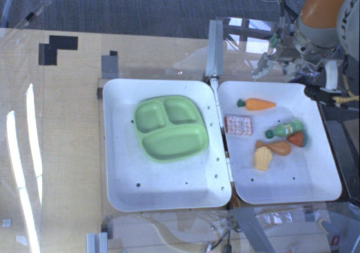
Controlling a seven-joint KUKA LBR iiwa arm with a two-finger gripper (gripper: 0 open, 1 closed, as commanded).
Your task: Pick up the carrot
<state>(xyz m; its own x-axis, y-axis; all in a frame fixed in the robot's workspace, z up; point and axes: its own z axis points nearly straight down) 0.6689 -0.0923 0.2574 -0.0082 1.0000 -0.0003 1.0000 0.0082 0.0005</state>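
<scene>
The carrot [258, 104] is orange with a small green top at its left end. It lies flat near the back of the right bin [315, 187], pointing right. My gripper [285, 62] hangs under the orange-banded wrist, above the bin's back rim. It is up and to the right of the carrot, well apart from it, and nothing of the carrot is in it.
In the right bin lie a pink patterned box [238, 125], a green bottle [284, 130], a red piece [297, 140], an orange-brown piece [274, 148] and a yellow piece [262, 159]. The left bin [121, 184] holds a green divided plate [170, 128]. A metal post [214, 49] stands behind the bins.
</scene>
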